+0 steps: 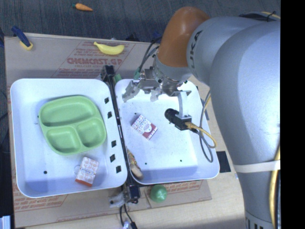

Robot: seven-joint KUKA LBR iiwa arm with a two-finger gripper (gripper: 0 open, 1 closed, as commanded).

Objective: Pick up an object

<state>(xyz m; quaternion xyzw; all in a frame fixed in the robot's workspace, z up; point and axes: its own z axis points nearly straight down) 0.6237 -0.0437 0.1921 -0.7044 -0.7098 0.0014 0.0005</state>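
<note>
Carton (144, 127) mid-bin, clear of walls

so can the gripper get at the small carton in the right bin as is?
Probably yes. The carton lies flat on open bin floor, with nothing on top or touching it, and the gripper hovers just above and behind it.

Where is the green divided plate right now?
The green divided plate lies in the left bin, above a small red-and-white carton.

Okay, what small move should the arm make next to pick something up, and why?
Probably shift the gripper toward the bin's near side and lower it over the small red and white carton. The gripper hovers near the right bin's far edge, holding nothing, and that carton lies closest, apart from other things.
</note>
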